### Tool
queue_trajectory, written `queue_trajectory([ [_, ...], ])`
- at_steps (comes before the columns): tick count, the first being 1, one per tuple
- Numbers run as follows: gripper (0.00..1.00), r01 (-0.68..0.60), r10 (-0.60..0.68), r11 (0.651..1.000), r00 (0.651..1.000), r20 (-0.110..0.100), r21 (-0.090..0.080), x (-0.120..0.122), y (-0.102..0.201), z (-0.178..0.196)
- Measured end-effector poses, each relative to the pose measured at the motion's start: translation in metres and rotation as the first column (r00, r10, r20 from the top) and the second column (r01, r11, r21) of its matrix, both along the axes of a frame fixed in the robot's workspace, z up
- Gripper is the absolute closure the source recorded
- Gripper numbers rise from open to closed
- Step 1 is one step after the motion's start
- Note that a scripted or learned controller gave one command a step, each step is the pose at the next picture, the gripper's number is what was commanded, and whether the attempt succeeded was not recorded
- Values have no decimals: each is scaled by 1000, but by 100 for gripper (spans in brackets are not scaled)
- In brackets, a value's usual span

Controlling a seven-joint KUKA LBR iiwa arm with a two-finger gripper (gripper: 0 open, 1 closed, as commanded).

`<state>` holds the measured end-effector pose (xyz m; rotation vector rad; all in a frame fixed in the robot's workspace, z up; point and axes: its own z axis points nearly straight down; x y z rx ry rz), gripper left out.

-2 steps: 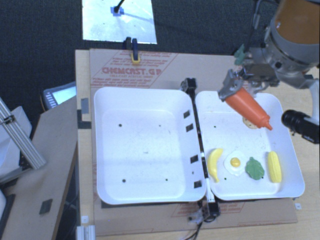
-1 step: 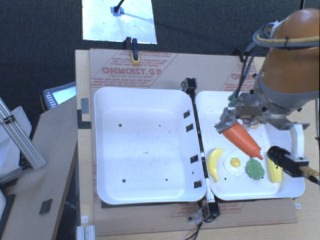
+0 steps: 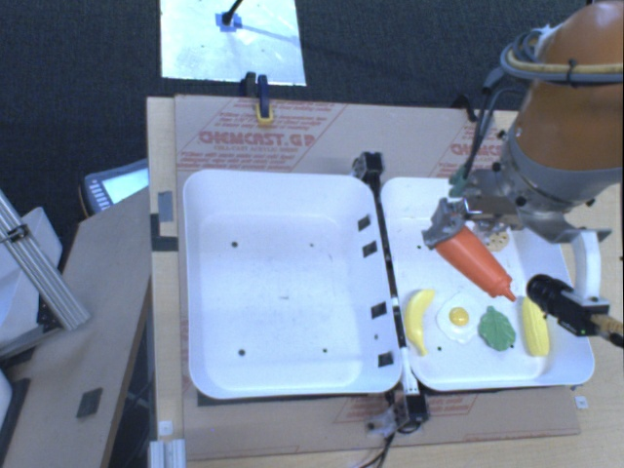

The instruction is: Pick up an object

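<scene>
Camera view, nearest edge first: along the front of the right bin [image 3: 570, 369] lie a yellow banana [image 3: 418, 320], a fried egg [image 3: 457, 319], a green leafy piece [image 3: 497, 329] and a yellow corn cob [image 3: 533, 327] in a loose row, the egg between the banana and the leaf, the corn just beside the leaf. A black fitting [image 3: 561, 302] juts over the bin's right side, next to the corn. Just behind this row, an orange carrot [image 3: 474, 258] slants with its narrow tip toward the leaf and its broad end up at the gripper [image 3: 447, 225]. The grey fingers close on that broad end, so the carrot is held between them, over the middle of the right bin. Above rises the arm [image 3: 570, 115] with its orange band. The left bin [image 3: 283, 281] sits beside it, the two meeting at a black clipped seam [image 3: 382, 261]. Farther back, cardboard [image 3: 292, 136] with red lettering lies under both bins, and beyond it a pale sheet [image 3: 232, 25] rests on dark carpet.
</scene>
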<state>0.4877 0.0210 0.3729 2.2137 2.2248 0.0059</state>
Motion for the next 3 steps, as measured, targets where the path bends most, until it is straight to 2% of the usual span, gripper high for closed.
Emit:
queue_trajectory([
  [1, 100, -1, 1, 1000, 1000, 9, 1, 23, 26, 91],
  [2, 100, -3, 3, 1000, 1000, 1, 0, 22, 25, 97],
  [3, 100, 7, -7, 1000, 1000, -17, -2, -3, -2, -34],
])
